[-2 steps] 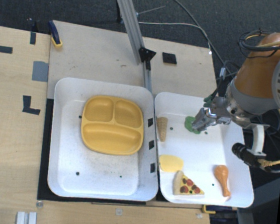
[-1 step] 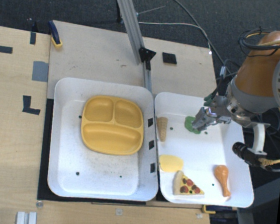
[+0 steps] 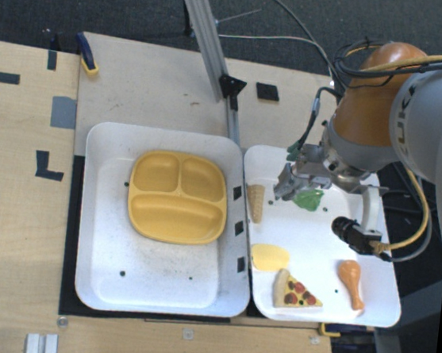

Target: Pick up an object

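Note:
My gripper (image 3: 287,186) hangs low over the back left part of the right bin (image 3: 316,247). A green toy (image 3: 309,198) lies just to its right, partly hidden under the wrist. A tan cone (image 3: 255,202) lies just to its left along the bin's left wall. Nearer the front of this bin are a flat yellow piece (image 3: 269,257), a pizza slice (image 3: 296,293) and a chicken drumstick (image 3: 351,284). Nothing is visibly held.
The left bin (image 3: 101,237) holds a yellow divided plate (image 3: 178,197). A slanted metal bar (image 3: 209,42) runs down from the top to the gap between the bins. The arm's grey and orange body (image 3: 382,103) overhangs the right bin's back.

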Controlling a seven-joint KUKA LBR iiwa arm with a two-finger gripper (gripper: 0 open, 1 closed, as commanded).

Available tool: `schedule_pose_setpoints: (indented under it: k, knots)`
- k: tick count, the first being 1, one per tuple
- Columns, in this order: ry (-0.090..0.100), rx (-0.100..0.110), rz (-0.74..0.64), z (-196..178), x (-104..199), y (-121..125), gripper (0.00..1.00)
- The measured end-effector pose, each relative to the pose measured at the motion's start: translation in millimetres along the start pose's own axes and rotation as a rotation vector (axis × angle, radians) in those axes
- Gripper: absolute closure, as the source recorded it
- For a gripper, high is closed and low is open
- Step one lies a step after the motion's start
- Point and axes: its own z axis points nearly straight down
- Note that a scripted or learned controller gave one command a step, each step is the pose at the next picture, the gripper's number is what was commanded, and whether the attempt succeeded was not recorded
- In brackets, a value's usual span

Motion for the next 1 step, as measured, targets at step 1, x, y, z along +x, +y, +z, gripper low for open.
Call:
schedule_pose_setpoints:
  k: [1]
  knots:
    - [0.000,-0.001,-0.001,3.6,47.3,4.0,1.00]
